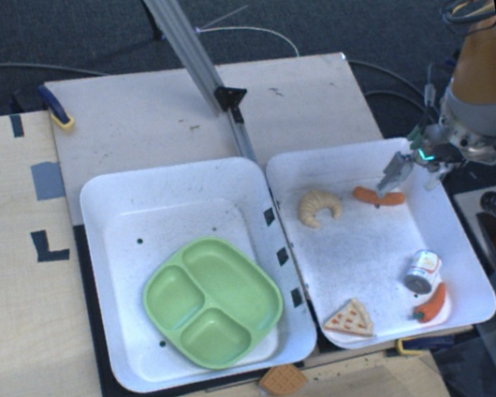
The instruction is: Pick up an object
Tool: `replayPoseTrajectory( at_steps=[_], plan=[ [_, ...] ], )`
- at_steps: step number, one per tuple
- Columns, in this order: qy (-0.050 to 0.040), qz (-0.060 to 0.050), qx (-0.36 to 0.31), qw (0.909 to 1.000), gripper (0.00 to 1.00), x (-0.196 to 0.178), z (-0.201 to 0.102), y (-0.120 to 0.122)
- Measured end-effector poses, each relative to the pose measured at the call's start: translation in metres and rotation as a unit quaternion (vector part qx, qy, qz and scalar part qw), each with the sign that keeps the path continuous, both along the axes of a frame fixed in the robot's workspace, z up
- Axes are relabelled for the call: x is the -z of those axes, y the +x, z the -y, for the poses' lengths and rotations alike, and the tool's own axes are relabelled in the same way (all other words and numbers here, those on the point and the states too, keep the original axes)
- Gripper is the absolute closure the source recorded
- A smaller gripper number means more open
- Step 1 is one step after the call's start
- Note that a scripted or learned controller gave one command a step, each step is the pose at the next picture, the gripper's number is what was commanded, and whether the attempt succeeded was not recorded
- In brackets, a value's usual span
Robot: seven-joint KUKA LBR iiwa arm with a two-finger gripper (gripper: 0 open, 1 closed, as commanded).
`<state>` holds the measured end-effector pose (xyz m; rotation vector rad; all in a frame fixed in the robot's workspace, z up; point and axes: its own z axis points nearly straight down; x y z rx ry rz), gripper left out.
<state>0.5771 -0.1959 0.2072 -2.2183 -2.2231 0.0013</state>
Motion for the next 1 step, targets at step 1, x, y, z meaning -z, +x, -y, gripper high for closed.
replayPoseTrajectory(
  at_steps=[1],
  plan=[
    [0.0000, -0.002, 0.001, 1.0000, 0.00, 0.0477, 0.0032, -0.0080]
  ],
)
